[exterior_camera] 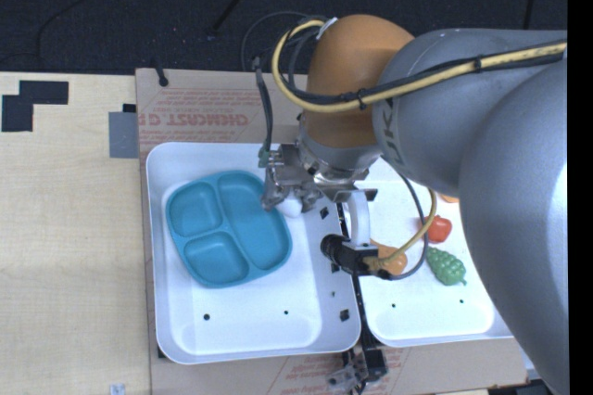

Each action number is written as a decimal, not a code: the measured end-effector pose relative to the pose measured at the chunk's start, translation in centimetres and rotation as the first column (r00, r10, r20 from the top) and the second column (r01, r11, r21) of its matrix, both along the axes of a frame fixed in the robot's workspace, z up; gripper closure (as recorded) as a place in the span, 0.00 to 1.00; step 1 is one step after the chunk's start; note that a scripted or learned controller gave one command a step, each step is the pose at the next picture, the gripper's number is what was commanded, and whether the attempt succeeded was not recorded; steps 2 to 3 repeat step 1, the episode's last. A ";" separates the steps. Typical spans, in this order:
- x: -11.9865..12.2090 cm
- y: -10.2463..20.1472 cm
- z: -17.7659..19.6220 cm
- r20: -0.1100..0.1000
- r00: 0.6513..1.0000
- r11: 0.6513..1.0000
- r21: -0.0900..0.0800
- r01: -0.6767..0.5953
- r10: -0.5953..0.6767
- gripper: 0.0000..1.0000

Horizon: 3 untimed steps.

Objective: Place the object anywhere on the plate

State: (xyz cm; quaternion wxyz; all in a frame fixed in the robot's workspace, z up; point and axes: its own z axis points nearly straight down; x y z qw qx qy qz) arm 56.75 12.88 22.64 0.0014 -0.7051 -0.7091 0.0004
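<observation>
Claw [278, 184] hangs over the plate [199, 212] at its 2 o'clock rim, inside the left bin [241, 328]. Whether it is apart, together or clamped on anything I cannot tell, because the wrist hides it from above.

A small pale bit [293, 205] sits just under the claw, at the plate's 3 o'clock edge. It may be the object, but it is too small and blurred to name, and I cannot tell whether it is held or lying in the bin.

The plate is teal, with three hollows.

In the right bin [435, 310], well apart from the plate at its 3 o'clock side, lie a red piece [440, 229], a green piece [447, 267] and an orange piece [395, 262].

If the claw does carry something, the step would go best by shifting toward 9 o'clock, off the rim and over a hollow. It should then come low before letting go, so a light thing does not bounce off the rim into the bin.
</observation>
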 end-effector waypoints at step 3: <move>0.0 -0.2 0.0 0.000 1.000 1.000 -0.002 0.003 -0.003 0.00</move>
